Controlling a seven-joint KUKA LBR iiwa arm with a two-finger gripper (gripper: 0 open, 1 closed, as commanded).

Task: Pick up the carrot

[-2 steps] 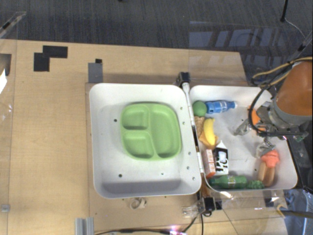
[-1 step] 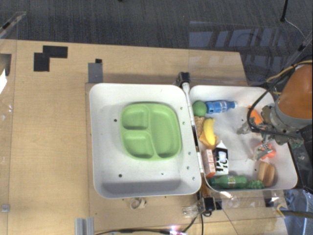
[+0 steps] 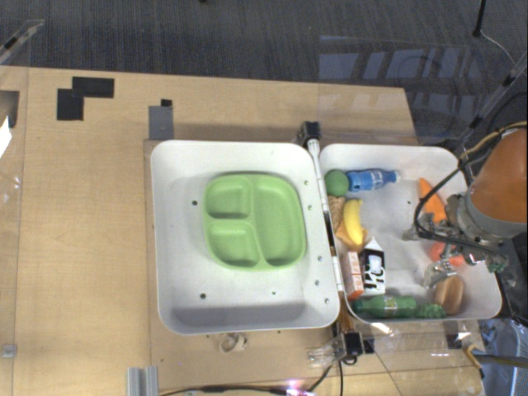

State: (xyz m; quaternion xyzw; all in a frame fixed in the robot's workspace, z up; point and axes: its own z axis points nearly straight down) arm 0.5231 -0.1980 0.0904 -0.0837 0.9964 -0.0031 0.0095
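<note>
Bench (image 3: pixel 82 246): wooden top carrying two shallow white bins side by side.
Left bin (image 3: pixel 177 304): holds a green divided plate (image 3: pixel 252 221), lying flat near the bin's middle.
Right bin (image 3: pixel 388 221): holds the remaining items and the arm's working end.
Carrot (image 3: pixel 431 198): orange, at the right side of the right bin, partly covered by the arm and its cables; only its upper part is visible.
Arm (image 3: pixel 503 184): enters from the right, orange band above the wrist, positioned over the right side of the right bin.
Gripper (image 3: pixel 450 258): low over the right bin, just below the carrot and just above a brown rounded item (image 3: pixel 450 294); finger state cannot be determined, and no object is visibly between the fingers.
Blue bottle (image 3: pixel 371 178): lying on its side along the bin's far edge, beside a green ball (image 3: pixel 336 182).
Banana (image 3: pixel 353 223): lying near the bin's left wall, below the green ball.
Black-and-white carton (image 3: pixel 373 271): below the banana.
Green vegetable (image 3: pixel 396 307): lying along the near edge of the right bin.
</note>
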